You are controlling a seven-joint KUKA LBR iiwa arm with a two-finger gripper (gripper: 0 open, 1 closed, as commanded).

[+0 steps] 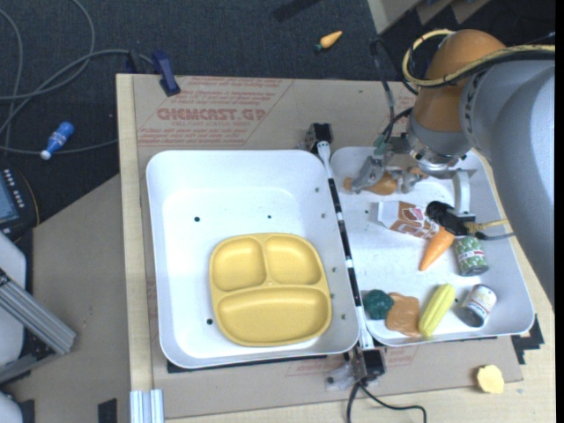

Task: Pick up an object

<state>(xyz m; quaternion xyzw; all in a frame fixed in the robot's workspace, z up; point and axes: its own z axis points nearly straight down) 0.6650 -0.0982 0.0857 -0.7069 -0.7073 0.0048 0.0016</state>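
My gripper (394, 170) is low in the back left corner of the right bin (518, 317), open, its fingers (376, 157) spread over a small orange-brown food piece (377, 184). The piece lies on the bin floor and I cannot tell whether the fingers touch it. Near it lie a brown-and-white snack packet (407, 218), a carrot (434, 248), a green can (471, 256), a silver can (478, 305), a corn cob (437, 309), a green broccoli piece (379, 303) and a tan piece (404, 315).
The left bin (167, 167) holds a yellow divided plate (269, 289). The arm's orange band and grey body cover the right bin's back right. A yellow lump (489, 378) lies on the bench in front of the right bin.
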